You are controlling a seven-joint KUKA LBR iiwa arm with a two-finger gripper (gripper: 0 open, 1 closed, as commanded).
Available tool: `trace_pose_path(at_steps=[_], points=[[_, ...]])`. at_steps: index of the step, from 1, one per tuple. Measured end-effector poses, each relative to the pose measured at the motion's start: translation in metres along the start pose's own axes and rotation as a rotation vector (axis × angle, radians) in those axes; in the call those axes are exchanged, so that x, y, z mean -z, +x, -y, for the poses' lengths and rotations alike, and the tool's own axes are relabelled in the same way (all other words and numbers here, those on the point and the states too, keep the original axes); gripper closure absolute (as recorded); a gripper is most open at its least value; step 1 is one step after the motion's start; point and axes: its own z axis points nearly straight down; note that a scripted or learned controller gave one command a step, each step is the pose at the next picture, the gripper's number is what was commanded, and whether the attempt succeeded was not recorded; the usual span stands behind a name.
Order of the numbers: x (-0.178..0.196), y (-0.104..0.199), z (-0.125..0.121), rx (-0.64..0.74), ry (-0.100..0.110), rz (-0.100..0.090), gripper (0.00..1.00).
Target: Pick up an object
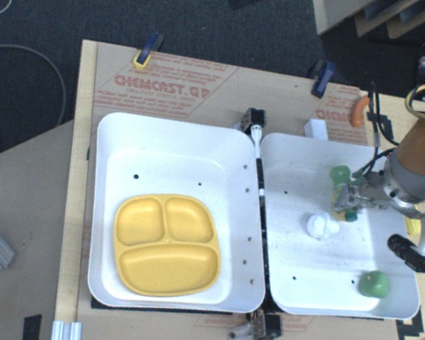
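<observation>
Gripper [348,200] low in right bin [291,280], tips at small green piece [350,214]; finger state cannot tell, grasp not confirmed. White ball [319,225] just beside, lower left. Green ball [374,284] well apart near front rim; another green object [341,174] just behind gripper. Yellow divided plate [167,243] in left bin [107,189]. Risks: round objects roll off at contact; fingers nudge white ball; small piece slips.

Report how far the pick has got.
Done: the gripper is down inside the right bin, beside a small green object. In hand: nothing visibly lifted; whether the gripper has closed on anything cannot be told. Left: the white lump and the green ball lie on the bin floor, and the yellow divided tray sits in the left bin.
</observation>
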Motion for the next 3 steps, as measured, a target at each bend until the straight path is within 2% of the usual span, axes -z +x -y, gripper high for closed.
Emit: trace_pose_path(at_steps=[1,2,3], points=[[0.123,0.053,0.015,0.007,-0.008,0.000,1.00],[0.163,0.123,0.035,0.009,-0.004,-0.001,1.00],[0.209,0.214,0.057,0.011,-0.005,-0.003,1.00]])
